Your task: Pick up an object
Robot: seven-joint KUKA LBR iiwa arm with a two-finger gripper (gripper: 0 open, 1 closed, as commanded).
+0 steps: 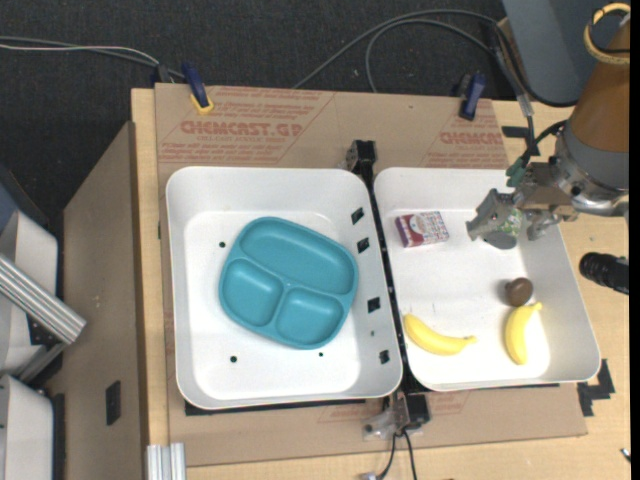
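Carton point(421, 229) just left of pincer point(497, 226)

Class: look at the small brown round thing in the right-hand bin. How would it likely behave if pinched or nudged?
The brown round thing looks ball-shaped, so a nudge would probably roll it, perhaps against the banana beside it. Its curved sides may slip from a pinch. It seems small, so probably light.
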